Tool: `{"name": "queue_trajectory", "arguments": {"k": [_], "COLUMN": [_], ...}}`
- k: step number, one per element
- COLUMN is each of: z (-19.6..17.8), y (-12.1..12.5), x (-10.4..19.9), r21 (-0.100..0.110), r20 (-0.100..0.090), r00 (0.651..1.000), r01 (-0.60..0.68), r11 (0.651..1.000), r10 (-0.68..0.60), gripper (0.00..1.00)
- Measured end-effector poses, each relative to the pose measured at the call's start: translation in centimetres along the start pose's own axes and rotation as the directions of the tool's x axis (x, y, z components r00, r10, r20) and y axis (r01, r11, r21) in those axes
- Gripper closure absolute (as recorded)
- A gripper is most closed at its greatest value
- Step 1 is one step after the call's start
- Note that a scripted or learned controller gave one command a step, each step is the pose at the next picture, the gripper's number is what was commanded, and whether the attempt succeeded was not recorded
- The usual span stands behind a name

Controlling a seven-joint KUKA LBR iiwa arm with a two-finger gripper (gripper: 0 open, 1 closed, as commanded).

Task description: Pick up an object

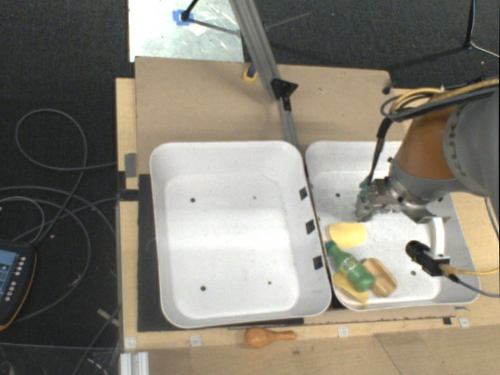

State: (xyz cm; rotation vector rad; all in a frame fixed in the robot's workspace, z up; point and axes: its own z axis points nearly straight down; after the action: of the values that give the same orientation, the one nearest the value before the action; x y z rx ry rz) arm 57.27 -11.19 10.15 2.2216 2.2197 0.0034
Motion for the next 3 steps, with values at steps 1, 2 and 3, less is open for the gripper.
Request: {"name": "queue_trajectory", "arguments": {"k": [1, 2, 3], "z": [-5.7, -10.9, -10.7], "y": [-0.7, -0.5, 1.2], "x": [-0.5, -0.6, 5.5], "r21": [-0.004, -0.005, -0.001], "r20": [0.002, 0.002, -0.002], "r00": [1.000, 1.000, 1.000], "r01": [0.000, 0.006, 0.012], "r11": [1.000, 1.000, 1.000], "r10": [0.000, -0.006, -0.012], "gripper": [1.00, 1.00, 1.00]}}
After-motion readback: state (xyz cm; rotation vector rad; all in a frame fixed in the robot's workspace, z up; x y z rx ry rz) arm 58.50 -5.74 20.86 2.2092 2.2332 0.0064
